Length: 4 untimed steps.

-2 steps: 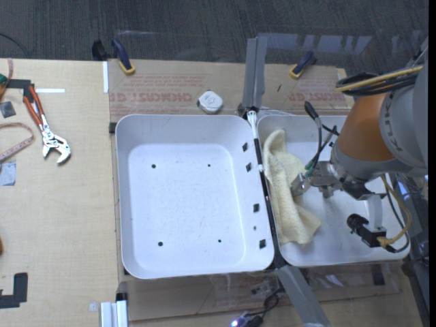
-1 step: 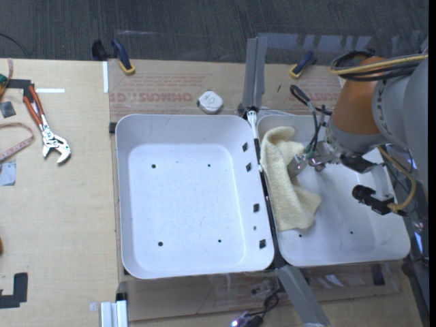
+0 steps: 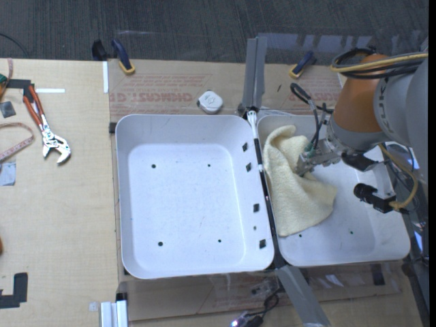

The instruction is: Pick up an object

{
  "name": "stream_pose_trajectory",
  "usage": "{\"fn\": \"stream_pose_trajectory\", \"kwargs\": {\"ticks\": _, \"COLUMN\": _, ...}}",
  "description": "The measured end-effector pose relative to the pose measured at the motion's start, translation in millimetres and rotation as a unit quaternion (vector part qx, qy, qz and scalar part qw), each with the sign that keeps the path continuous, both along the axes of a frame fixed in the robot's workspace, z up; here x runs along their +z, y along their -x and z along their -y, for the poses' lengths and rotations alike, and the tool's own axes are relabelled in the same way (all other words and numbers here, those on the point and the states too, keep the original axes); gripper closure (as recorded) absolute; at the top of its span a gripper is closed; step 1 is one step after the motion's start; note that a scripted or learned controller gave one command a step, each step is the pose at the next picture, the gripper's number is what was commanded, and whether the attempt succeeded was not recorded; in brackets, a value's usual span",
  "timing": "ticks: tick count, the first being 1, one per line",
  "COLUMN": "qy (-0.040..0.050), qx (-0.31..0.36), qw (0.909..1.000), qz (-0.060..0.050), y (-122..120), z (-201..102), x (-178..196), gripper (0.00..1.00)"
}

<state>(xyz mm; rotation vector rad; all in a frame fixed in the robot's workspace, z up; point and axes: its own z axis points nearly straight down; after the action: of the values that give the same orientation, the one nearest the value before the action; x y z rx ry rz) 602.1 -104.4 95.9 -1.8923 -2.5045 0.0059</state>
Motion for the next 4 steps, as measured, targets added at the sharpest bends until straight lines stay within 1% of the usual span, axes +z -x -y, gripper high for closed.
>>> {"fn": "stream_pose_trajectory", "kwargs": {"ticks": 1, "qy": 0.0002, "qx": 0.000, "qw": 1.0000, "qz": 0.000, "y": 0.1, "z": 0.1, "x": -0.1, "gripper": 0.00}}
{"fn": "stream_pose_trajectory", "kwargs": {"ticks": 2, "qy": -0.0001, "qx": -0.014, "qw": 0.9999, "qz": 0.000, "y": 21.1, "z": -3.2, "x": -6.9, "gripper": 0.00}}
{"fn": "stream_pose_trajectory", "kwargs": {"ticks": 3, "qy": 0.0005, "qx": -0.080, "qw": 0.9968, "qz": 0.000, "y": -56.5, "z": 1.3, "x": -7.1, "gripper": 0.00}}
{"fn": "stream_pose_trajectory", "kwargs": {"ticks": 4, "qy": 0.0013, "qx": -0.077, "qw": 0.9970, "qz": -0.002, "y": -56.7, "z": 0.7, "x": -0.8, "gripper": 1.00}}
